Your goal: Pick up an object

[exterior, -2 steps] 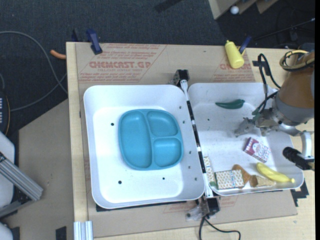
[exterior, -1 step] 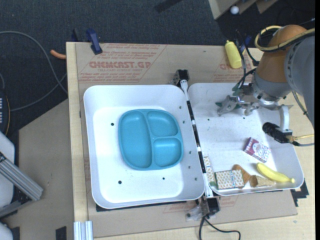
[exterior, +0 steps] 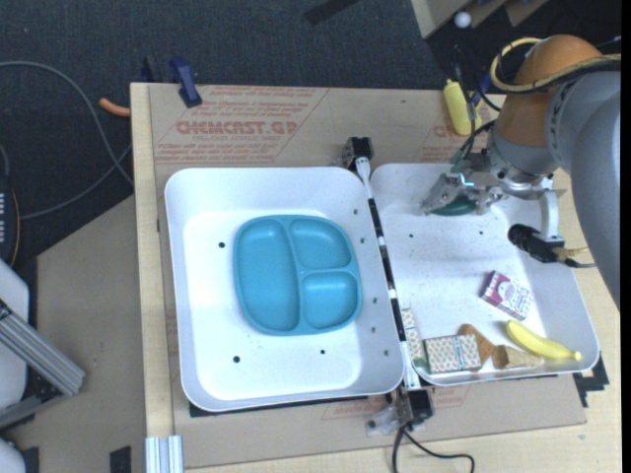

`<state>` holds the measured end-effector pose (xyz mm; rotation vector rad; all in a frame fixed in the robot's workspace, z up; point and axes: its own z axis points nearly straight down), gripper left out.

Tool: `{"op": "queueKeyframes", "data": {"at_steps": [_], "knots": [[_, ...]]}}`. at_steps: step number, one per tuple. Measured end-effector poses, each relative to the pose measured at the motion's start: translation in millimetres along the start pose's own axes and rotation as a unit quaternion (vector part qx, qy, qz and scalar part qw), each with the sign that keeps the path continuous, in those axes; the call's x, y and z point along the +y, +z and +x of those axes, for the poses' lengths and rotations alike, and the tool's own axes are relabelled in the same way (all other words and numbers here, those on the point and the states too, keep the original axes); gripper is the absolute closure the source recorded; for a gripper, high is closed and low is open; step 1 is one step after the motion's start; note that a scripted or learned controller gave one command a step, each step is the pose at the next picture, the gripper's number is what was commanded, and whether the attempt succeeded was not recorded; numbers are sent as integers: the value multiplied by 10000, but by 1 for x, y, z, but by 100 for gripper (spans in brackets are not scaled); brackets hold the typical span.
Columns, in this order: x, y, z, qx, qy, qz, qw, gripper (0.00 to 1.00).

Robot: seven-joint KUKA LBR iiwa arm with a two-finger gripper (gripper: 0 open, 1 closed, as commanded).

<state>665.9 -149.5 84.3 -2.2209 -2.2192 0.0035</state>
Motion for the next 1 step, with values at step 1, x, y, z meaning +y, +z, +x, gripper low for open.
{"op": "queueKeyframes", "data": {"at_steps": [1], "knots": [[1, -1, 0, -2, -11, -7, 10000, 0]]}}
